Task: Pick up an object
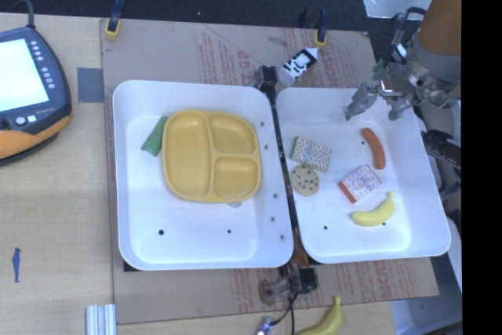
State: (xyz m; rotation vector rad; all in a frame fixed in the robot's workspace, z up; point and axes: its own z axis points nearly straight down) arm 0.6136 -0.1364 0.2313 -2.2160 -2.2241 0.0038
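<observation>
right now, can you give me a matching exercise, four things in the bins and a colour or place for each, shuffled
Things:
1. sectioned tray
2. sausage
3. banana
4. cookie

Descriptions:
A. reddish, upper right of the right bin
B. round, speckled, by the divide between the bins
C. yellow, in the left bin
D. yellow, curved, near the right bin's front edge

Pairs: 1-C, 2-A, 3-D, 4-B

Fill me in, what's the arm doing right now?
The KUKA arm's hand hangs open over the far end of the right bin, holding nothing. Just below it lies a hot dog, then a red packet, banana, cookie and patterned packet. The left bin holds a yellow divided tray.
</observation>
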